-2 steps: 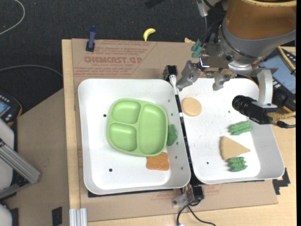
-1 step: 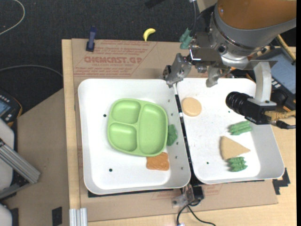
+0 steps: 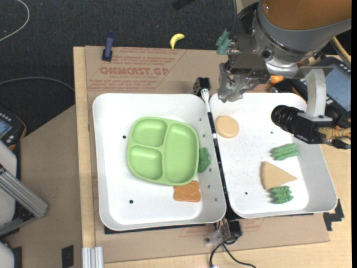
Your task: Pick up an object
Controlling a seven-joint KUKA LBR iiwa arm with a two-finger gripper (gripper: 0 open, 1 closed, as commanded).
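Note:
My gripper (image 3: 230, 92) hangs over the far left corner of the right bin (image 3: 312, 205), just above and behind a round tan cookie-like disc (image 3: 227, 126). Nothing shows between its fingers. Further right in the same bin lie a tan wedge (image 3: 275, 175) and two green toy vegetables, one (image 3: 285, 151) above the wedge and one (image 3: 280, 194) below it. In the left bin (image 3: 109, 149) sits a light green divided plate (image 3: 163, 150), with a small dark green piece (image 3: 203, 159) at its right rim and an orange lump (image 3: 187, 192) in front of it.
The big grey and orange arm (image 3: 301, 15) fills the upper right. A black cylinder on a mount (image 3: 295, 121) juts over the right bin's far side. A yellow banana toy (image 3: 177, 39) and a blue clip (image 3: 108, 46) lie on the cardboard behind the bins.

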